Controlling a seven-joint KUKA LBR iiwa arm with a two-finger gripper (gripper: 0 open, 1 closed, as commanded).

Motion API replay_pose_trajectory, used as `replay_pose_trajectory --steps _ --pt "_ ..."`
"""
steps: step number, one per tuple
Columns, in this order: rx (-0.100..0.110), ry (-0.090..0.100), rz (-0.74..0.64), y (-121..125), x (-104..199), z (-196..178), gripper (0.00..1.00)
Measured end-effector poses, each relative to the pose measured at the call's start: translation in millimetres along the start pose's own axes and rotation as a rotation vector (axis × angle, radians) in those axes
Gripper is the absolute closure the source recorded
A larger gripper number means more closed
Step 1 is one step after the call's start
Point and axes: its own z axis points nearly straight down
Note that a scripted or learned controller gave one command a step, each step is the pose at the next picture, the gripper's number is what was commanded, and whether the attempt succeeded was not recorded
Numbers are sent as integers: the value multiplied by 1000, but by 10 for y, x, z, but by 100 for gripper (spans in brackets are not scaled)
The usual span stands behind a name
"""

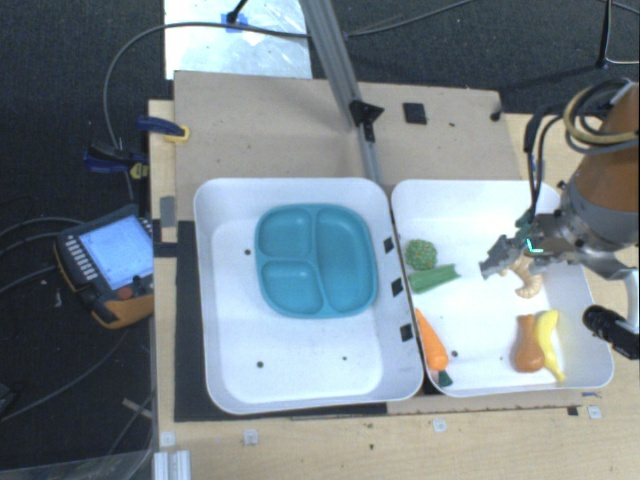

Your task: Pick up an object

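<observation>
My gripper [508, 259] hangs over the right bin [470, 203], near its middle right. A small beige object [528, 285] sits directly under and beside the gripper, and I cannot tell whether the two touch. A broccoli piece [421, 254] and a green pea pod [433, 277] lie to the gripper's left. A carrot [431, 340] rests along the bin's left wall. A yellow banana [548, 342] and an orange-brown fruit [528, 348] lie at the front right.
The left bin [230, 298] holds a blue divided plate [316, 259]. A grey pole [335, 53] slants across the back of the bench. A teach pendant [108, 265] and cables lie on the floor to the left.
</observation>
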Motion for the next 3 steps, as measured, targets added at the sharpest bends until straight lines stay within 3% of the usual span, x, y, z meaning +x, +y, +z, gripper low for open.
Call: replay_pose_trajectory --steps 1,2,3 --pt "-1 0 0 2 0 -3 0" --pt "3 1 3 -88 28 481 0" --pt "4 1 3 0 83 992 0"
